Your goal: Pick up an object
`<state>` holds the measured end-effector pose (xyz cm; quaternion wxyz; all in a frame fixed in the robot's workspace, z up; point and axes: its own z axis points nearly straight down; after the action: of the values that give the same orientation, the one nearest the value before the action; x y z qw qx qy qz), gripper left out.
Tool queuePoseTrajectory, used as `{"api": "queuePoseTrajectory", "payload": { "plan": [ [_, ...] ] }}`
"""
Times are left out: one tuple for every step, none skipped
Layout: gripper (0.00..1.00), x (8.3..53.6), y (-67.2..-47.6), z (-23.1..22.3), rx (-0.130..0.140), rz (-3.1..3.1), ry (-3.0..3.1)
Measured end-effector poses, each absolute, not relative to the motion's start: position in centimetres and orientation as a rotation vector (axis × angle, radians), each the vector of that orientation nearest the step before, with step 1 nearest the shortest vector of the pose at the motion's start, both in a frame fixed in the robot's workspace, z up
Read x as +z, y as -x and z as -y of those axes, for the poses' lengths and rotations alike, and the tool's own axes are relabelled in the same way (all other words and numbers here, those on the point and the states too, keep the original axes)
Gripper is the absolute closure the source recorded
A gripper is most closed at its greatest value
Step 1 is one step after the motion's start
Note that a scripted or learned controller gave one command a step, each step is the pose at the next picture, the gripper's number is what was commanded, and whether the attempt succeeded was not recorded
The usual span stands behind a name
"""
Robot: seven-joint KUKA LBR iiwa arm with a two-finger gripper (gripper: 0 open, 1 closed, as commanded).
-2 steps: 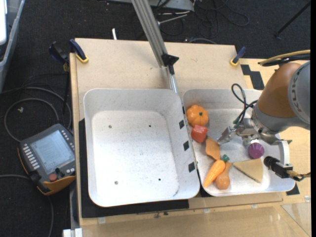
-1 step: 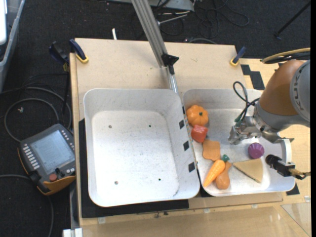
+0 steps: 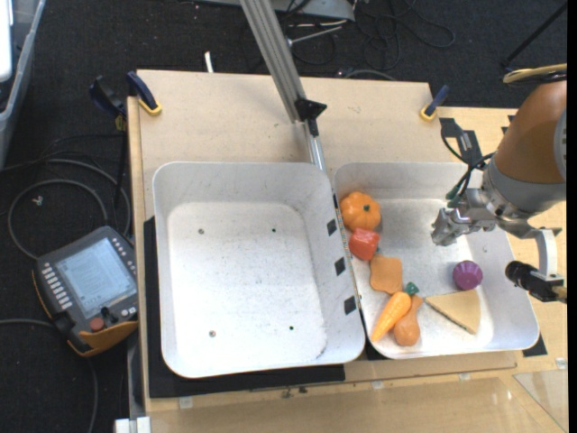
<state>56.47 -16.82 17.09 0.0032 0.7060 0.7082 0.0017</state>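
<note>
Starting at your left, the left bin (image 3: 243, 269) sits bare; every candidate lies in the right bin (image 3: 514, 327). There you'll find the pumpkin (image 3: 361, 212), red piece (image 3: 364, 244), carrot (image 3: 393, 313), wedge (image 3: 458, 312) and purple ball (image 3: 467, 275) (all loose). The gripper (image 3: 444, 228) hangs above the bin floor, near the purple ball; I cannot tell its state.

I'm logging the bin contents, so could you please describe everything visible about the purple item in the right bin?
The purple item is a small, round toy, plastic by its look, likely a vegetable such as a cabbage or onion. It sits on the floor of the right bin, towards the bin's right side. A tan wedge lies just in front of it, very close or touching. Nothing grips it.
</note>
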Motion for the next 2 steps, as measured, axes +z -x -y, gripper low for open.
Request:
{"api": "queuePoseTrajectory", "payload": {
  "plan": [
    [1.00, 20.3, -56.6, 16.8, 0.003, -2.222, -2.214],
    [1.00, 21.4, -57.6, 10.6, 0.005, -2.231, -2.210]
  ]
}}
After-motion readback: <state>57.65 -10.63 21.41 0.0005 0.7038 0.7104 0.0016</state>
